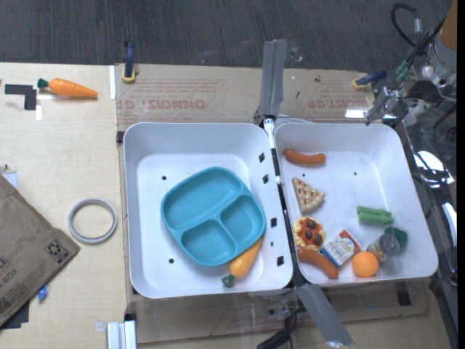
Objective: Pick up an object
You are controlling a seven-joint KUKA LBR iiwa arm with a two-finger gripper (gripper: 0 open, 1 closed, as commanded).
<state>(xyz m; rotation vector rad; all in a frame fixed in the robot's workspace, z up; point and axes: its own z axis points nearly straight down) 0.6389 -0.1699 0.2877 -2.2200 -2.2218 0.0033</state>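
Brown cardboard [218,93] printed "CHEMCNZ", mirrored, box [25,249] reading "BOX"

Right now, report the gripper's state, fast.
Gripper: above the right bin's far right corner; open or shut cannot be told.

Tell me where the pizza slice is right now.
The pizza slice lies in the right bin, near its left wall. It sits below the sausage and just above the round mini pizza.
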